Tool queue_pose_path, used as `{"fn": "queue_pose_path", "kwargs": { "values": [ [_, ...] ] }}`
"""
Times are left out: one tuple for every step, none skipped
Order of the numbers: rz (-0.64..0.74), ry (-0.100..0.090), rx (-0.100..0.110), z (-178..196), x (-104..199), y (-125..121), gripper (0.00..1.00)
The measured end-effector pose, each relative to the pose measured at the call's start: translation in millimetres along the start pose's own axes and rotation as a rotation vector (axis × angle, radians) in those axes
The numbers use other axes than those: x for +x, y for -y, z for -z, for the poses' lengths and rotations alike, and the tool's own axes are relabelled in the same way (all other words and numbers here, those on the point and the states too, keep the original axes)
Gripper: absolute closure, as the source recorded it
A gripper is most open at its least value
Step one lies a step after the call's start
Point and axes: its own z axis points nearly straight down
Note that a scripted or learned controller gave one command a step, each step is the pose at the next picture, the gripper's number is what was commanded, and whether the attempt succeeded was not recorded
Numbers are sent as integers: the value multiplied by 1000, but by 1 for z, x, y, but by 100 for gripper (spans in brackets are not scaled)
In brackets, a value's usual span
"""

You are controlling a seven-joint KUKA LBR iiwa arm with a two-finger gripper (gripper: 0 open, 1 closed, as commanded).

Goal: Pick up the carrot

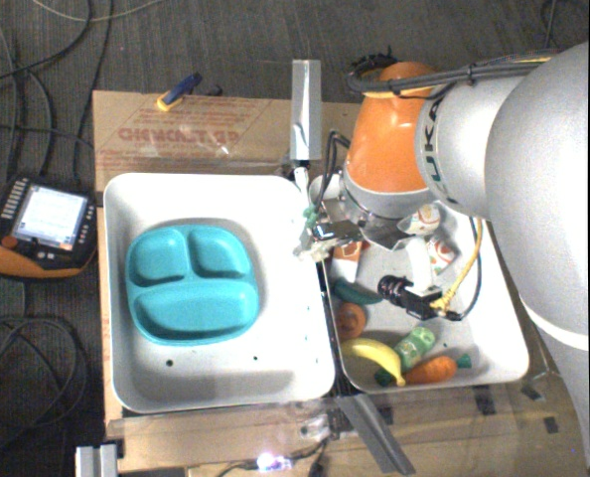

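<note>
Camera view is showing us the carrot [436, 369] lying near the right bin's [509, 361] front edge, beside the banana [372, 355]; we are seeing the arm [404, 157] hovering above that bin.

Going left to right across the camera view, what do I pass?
Pendant → teal plate in the left bin → banana → carrot at the right bin's near edge.

The arm [454, 157] overhangs the right bin's [509, 361] upper half; the carrot [432, 370] at lower right lies uncovered, crowded by the banana [374, 358] and green packet [415, 345].
</note>
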Motion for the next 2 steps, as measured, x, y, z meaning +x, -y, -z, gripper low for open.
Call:
{"fn": "queue_pose_path", "kwargs": {
  "values": [
    [-133, 0, 1, 0, 37, -1, 100],
    [-82, 1, 2, 0, 76, 38, 100]
  ]
}}
